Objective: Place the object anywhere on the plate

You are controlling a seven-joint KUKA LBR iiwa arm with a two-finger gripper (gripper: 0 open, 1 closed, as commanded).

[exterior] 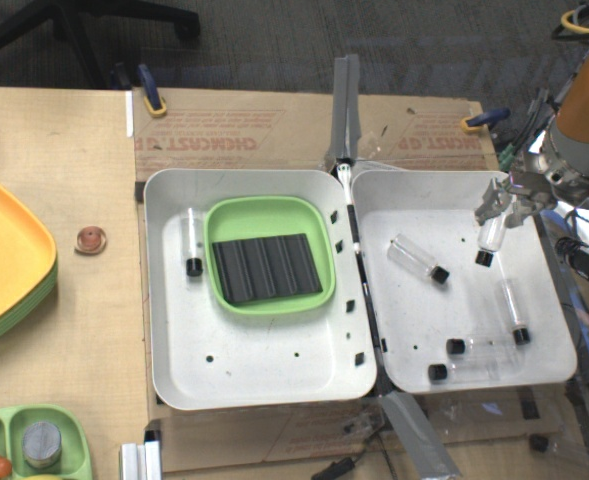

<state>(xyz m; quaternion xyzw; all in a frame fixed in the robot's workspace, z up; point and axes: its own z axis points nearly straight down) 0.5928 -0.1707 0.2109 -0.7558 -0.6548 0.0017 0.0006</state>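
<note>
- The gripper [496, 211] hangs over the right bin's [414, 363] far right side, its fingers pinching a clear tube with a black cap [489, 240], lifted above the floor.
- The green plate [316, 218] sits in the left bin [254, 378], bearing a dark ridged block [269, 267].
- Several similar tubes lie loose in the right bin; one lies beside the plate.

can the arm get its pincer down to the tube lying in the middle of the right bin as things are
Probably yes. The tube lies flat on bare bin floor, apart from the other tubes, with nothing over it. The pincer hovers just to its right, already with a tube between its fingers, so that would need releasing first.
</note>
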